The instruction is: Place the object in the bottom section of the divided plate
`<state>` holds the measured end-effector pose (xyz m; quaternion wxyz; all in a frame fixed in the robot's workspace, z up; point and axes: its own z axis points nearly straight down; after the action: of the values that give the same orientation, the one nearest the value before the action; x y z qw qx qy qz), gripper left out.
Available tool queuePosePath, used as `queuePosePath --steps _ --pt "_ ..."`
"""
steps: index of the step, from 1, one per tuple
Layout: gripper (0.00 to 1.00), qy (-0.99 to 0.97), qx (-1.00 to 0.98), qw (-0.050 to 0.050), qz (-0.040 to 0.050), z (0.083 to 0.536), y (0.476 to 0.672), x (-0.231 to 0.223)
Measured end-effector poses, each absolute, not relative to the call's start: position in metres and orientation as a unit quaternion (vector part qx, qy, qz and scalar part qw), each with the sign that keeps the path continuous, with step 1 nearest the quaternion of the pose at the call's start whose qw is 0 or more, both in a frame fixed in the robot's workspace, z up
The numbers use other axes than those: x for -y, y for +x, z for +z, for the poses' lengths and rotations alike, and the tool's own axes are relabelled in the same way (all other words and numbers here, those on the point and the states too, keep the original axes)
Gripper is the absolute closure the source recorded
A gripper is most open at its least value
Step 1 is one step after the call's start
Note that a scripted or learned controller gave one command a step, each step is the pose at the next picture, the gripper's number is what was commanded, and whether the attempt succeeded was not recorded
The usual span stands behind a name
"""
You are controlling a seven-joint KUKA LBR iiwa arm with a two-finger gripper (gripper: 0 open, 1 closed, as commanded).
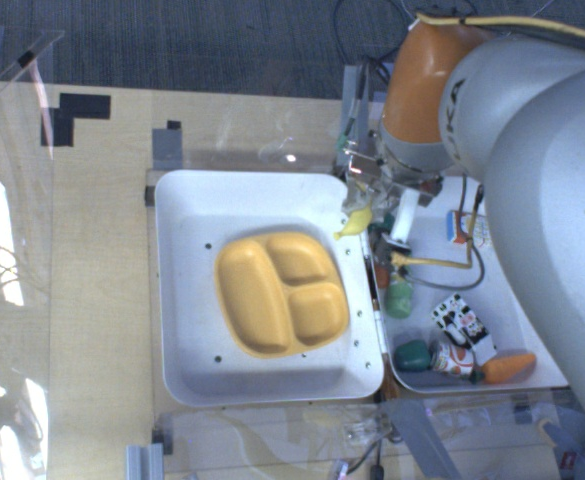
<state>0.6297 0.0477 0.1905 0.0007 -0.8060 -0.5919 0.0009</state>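
Where the bench lies nearest the camera, the right bin (422, 313) holds a cluster of small things: an orange carrot-like piece (509, 368) at its near edge, a teal lump (412, 355) beside the wall between the bins, a black-and-white patterned item (459, 318) just behind them, and a green piece (400, 299) further back along the same wall. Much of this bin's right side is covered by the grey arm (542, 168).

Level with these, the left bin (187, 353) bears the yellow divided plate (277, 293) near its middle, with one long section on its left and two smaller ones on its right.

Farther back, the yellow object (355, 224) sits at the far right corner of the left bin, close to the dividing wall and clearly apart from the plate. It lies right at the lower left tip of the gripper (369, 208), touching it or nearly so; whether it rests on the bin or hangs above it is unclear. The gripper's end is a dark, cluttered tangle of metal and cable, so whether it is clenched, released or grasping the object cannot be told.

Beyond it the orange band (417, 78) rises over the bin's far rim.
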Motion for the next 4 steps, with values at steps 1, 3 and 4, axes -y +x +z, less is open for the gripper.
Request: queuePosePath --steps 1,3,4 --pt "1.00 -0.804 0.594 0.001 0.0012 0.199 0.631 -0.048" --pt "1.00 -0.790 0.613 0.001 0.0014 0.181 0.578 -0.088" --pt "1.00 -0.765 0.644 -0.001 -0.0008 0.249 0.639 -0.133"
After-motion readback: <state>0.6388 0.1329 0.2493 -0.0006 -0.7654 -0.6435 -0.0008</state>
